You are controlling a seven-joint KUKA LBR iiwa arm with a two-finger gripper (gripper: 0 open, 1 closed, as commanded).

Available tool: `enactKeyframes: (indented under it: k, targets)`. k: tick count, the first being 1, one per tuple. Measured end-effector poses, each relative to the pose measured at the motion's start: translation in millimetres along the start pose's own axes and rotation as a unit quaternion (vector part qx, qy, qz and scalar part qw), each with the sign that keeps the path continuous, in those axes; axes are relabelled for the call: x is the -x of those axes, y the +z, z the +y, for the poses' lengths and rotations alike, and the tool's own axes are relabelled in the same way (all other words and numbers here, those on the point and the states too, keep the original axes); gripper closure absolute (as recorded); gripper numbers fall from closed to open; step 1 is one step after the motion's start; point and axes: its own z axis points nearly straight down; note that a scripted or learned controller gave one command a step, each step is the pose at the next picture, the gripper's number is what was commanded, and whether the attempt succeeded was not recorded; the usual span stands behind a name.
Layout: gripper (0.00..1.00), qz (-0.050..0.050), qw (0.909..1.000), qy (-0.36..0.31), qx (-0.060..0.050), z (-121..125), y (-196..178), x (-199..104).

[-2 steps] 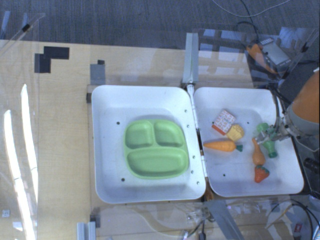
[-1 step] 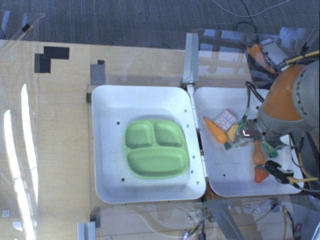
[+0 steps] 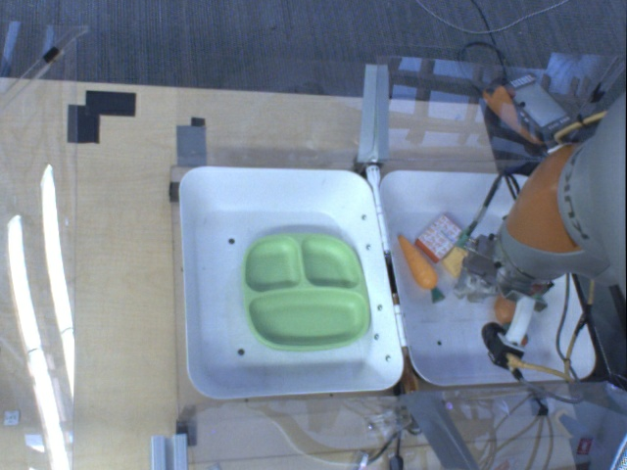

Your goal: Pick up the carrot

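The carrot (image 3: 418, 264) is orange with a small green tip. It lies at a slant near the left wall of the right bin (image 3: 446, 355), free on the bin floor. My gripper (image 3: 476, 277) hangs low over the middle of that bin, about a hand's width to the right of the carrot and apart from it. The grey wrist with its orange band (image 3: 539, 213) hides what lies under it.
A red-and-tan checked block (image 3: 438, 233) and a yellow piece (image 3: 454, 259) lie between carrot and gripper. An orange item (image 3: 504, 309) peeks out below the wrist. The left bin (image 3: 211, 262) holds a green divided plate (image 3: 306, 290). Cables run along the right bin's front right.
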Motion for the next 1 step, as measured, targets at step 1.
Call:
enactKeyframes:
  k: [1]
  targets:
    - [1.0,-0.002,0.9934,0.114,-0.007,-51.0,-95.3,-18.1]
